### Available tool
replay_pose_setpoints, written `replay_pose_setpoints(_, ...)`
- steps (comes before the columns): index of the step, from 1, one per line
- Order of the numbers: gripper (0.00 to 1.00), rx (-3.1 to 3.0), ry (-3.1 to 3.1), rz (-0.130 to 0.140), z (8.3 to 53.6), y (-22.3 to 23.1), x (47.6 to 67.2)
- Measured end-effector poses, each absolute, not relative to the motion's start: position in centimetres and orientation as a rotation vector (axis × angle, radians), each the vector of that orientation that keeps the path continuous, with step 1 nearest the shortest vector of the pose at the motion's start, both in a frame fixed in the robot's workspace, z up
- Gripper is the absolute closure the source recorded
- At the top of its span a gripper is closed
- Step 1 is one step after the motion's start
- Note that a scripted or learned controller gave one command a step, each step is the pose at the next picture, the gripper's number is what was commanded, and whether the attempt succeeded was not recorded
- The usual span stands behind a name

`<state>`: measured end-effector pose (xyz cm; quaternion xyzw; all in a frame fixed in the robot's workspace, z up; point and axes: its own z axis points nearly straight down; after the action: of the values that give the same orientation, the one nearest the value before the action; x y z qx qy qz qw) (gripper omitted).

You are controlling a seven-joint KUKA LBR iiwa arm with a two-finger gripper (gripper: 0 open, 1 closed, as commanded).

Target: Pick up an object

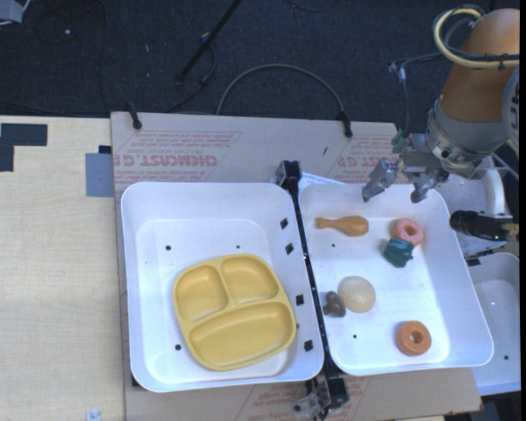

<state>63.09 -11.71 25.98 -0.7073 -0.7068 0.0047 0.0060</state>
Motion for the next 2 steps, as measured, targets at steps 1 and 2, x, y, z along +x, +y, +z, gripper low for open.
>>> replay_pose_setpoints(1, 0.00, -2.219, -2.221, 0.003, 26.8, -11.7, 63.3)
replay_pose_setpoints(2, 0.00, -2.217, -2.217, 0.007, 20.6, -12.0, 62.7)
